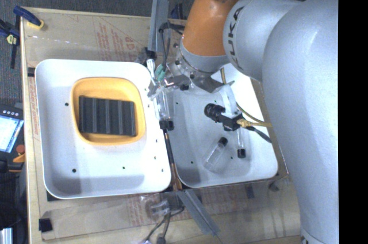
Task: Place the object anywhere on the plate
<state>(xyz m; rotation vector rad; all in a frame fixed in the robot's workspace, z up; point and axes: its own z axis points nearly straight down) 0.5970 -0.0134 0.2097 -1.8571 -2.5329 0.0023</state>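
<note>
The gripper (163,100) hangs over the seam between the 2 bins; I cannot tell its state. Any object carried may miss the yellow plate (108,87).

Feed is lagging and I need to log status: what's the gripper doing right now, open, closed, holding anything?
Two-finger gripper: cannot be told; it sits at the left edge of the shallow white right bin, nothing visibly held.

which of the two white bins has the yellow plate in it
The left white bin holds the yellow plate, whose centre is dark and ribbed. The right white bin, under the grey arm, has only small loose parts.
</note>
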